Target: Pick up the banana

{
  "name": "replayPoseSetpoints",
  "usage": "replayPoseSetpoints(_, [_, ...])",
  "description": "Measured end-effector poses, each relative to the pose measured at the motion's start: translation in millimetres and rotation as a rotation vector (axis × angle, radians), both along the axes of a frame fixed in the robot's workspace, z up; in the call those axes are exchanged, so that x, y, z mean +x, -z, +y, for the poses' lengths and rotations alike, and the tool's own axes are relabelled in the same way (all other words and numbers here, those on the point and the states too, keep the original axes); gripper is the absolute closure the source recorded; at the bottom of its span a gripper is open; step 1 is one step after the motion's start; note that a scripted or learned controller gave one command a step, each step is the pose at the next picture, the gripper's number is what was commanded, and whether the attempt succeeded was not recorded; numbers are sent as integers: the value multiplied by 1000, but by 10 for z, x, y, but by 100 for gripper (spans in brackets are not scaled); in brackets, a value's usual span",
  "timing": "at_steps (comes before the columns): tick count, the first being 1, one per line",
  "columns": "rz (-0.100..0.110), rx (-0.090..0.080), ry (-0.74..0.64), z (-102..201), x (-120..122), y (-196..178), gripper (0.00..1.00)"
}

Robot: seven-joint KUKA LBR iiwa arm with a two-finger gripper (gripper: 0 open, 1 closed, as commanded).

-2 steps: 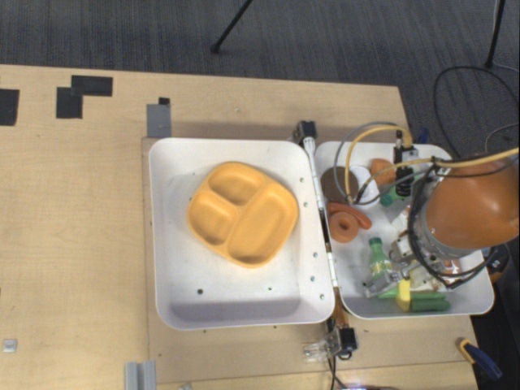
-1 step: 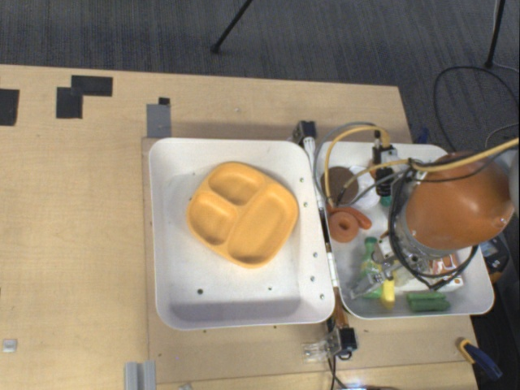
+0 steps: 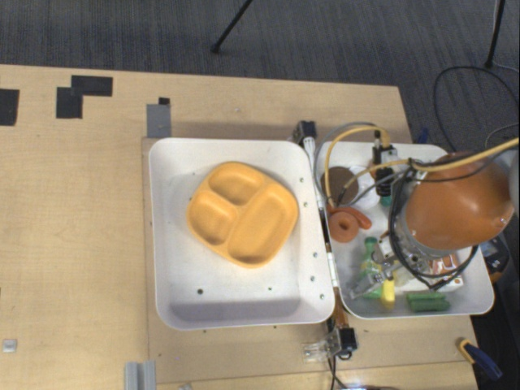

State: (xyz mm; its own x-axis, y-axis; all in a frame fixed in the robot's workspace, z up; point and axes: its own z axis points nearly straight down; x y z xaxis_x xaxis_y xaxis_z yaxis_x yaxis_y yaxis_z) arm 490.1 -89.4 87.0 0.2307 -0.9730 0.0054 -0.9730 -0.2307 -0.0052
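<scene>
A wooden bench holds two white bins. The left bin has a yellow plate. In the right bin, the gripper reaches low, touching the small yellow banana to pick it. Whether it grips cannot be told.

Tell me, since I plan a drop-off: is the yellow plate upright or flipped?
Upright: the yellow plate shows its three recessed compartments facing up.

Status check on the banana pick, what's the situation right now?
Gripper low in right bin, jaws state unclear. Banana just beneath it, not visibly held. Green block and orange tape roll crowd close by.
</scene>
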Motion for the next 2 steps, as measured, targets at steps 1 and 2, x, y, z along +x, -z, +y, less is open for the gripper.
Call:
replayPoseSetpoints(1, [0, 0, 0, 0, 0, 0, 0])
replayPoseSetpoints(2, [0, 0, 0, 0, 0, 0, 0])
